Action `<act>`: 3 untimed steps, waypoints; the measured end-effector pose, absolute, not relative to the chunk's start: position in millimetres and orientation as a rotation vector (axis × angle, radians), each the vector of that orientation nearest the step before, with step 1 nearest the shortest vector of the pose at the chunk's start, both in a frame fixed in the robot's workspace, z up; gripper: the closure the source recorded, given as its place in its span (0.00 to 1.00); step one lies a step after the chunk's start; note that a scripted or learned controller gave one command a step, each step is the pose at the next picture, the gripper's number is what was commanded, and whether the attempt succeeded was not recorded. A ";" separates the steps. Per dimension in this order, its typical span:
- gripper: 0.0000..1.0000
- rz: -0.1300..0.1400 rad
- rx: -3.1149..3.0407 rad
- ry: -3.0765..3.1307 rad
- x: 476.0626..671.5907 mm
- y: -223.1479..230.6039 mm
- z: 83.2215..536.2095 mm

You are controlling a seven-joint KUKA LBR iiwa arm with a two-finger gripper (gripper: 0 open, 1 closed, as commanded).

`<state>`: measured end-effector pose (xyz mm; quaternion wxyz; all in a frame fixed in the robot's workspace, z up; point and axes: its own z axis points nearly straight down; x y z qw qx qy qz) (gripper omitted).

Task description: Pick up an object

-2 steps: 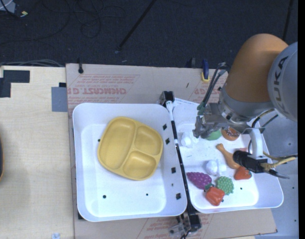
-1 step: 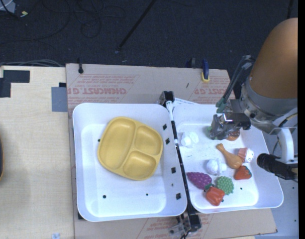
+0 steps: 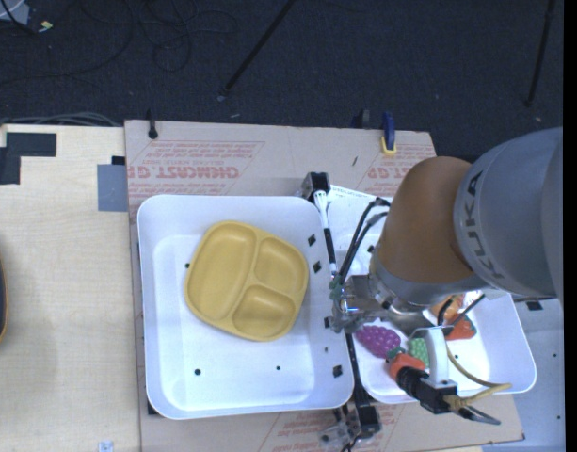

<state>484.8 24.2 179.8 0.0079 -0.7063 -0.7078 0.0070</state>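
A grey KUKA arm (image 3: 476, 224) looms over the right bin (image 3: 514, 356), its gripper (image 3: 363, 311) hidden beneath, finger state impossible to tell. A yellow divided plate (image 3: 248, 279) fills the left bin (image 3: 166, 347); purple grapes (image 3: 377, 338) lie beside the wrist.

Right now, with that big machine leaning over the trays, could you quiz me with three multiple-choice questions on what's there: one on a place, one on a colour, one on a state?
1. Where does the divided plate lie?
A. in the left bin
B. in the right bin
C. on the cardboard

2. What colour is it?
A. blue
B. yellow
C. red

3. How does the purple grape bunch sit?
A. hanging in the air
B. on the divided plate
C. resting in the right bin beneath the arm

Answers: 1 A, the left bin's white floor surrounds it. 2 B, it is plainly yellow all over. 3 C, it lies on the right bin's floor.
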 end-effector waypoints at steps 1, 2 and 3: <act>1.00 -0.013 -2.221 -2.227 476.9 52.4 296.3; 1.00 0.001 -2.224 -2.219 476.1 18.3 305.6; 1.00 -0.005 -2.218 -2.226 476.2 60.0 360.2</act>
